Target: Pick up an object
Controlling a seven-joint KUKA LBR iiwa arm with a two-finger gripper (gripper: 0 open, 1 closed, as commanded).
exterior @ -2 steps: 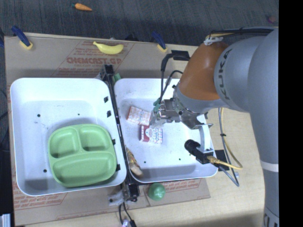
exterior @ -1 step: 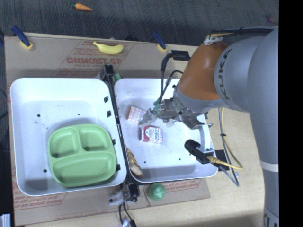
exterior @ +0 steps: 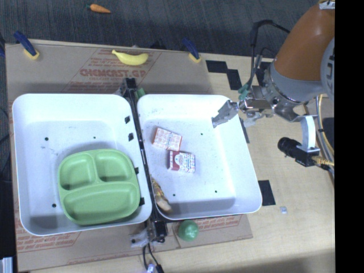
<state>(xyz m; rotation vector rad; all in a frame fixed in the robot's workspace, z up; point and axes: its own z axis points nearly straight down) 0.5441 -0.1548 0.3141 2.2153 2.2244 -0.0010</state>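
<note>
Nearest the camera, a green ball (exterior: pixel 188 230) sits on the bench (exterior: pixel 296 220) just outside the right bin (exterior: pixel 227 175)'s near rim, and a green tray (exterior: pixel 99 185) fills the near part of the left bin (exterior: pixel 34 129). Mid-bin on the right, two small cartons (exterior: pixel 174 150) lie close together with bare white floor around them. Farther right, the hand (exterior: pixel 223 116) hangs over the bin's far right corner, holding nothing; whether its fingers are apart I cannot tell.

Pincer (exterior: pixel 223 116) low, pointing left
</note>
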